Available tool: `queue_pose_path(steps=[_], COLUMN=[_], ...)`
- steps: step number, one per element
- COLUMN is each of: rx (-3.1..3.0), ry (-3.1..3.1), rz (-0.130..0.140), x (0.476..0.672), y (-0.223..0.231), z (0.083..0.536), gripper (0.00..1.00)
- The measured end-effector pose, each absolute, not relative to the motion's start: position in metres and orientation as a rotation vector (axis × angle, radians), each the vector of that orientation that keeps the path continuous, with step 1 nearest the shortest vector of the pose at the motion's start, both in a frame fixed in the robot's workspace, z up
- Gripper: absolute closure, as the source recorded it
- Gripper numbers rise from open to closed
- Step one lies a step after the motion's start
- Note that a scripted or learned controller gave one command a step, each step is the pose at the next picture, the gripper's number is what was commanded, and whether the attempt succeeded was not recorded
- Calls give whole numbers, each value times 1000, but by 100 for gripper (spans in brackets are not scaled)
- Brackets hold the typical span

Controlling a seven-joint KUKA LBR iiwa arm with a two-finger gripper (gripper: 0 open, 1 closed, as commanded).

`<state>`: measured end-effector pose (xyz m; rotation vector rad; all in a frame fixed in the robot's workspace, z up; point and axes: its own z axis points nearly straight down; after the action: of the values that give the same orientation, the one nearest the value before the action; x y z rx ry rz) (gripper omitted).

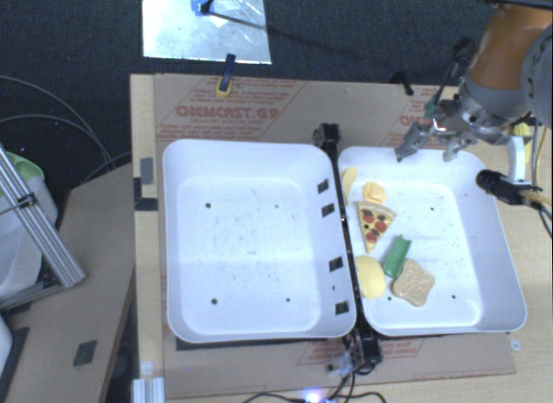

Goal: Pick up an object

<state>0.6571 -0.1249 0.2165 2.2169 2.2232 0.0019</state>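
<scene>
The tool (429, 143) hangs over the far rim of the right shallow white plastic bin (492, 246), its two grey fingers spread apart with nothing between them. Below it in that bin, well apart from the fingers, lie the toy foods: a small yellow chunk (374, 192), a triangular pizza slice with red dots (376, 223), a green cylinder (397, 256), a tan bread slice (413, 284) and a pale yellow lemon-like piece (371, 277) (near the divider). The left white bin (251, 241) sits beside it on the brown counter (229, 109).
</scene>
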Motion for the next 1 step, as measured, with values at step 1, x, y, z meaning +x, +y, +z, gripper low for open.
queue_pose_path(steps=[1], rx=[2220], ry=[2232], rz=[-6], x=[666], y=[-105], z=[98], gripper=[0])
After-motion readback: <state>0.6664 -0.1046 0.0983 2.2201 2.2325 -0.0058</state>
